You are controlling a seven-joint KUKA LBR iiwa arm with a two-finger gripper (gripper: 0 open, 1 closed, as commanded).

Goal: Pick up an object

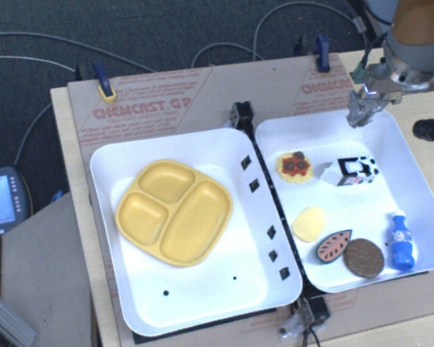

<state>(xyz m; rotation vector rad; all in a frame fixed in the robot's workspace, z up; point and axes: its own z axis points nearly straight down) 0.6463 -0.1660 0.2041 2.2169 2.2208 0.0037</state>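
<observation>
Whether the jaws were spread or pressed together could not be told; the gripper (361,111) hung at the two o'clock corner of the right bin (414,178), with nothing visible between them. Going left to right: the left bin (119,225) bore a yellow three-compartment plate (174,212) toward its ten o'clock side. In the right bin, a small pizza-like toy with red topping (294,167) lay at ten o'clock, a pale yellow oval piece (309,223) below it, a watermelon slice toy (334,246) at six o'clock touching a brown round cookie (364,258), a black-and-white box (355,170) near the centre, and a blue bottle (400,242) at four o'clock.
</observation>
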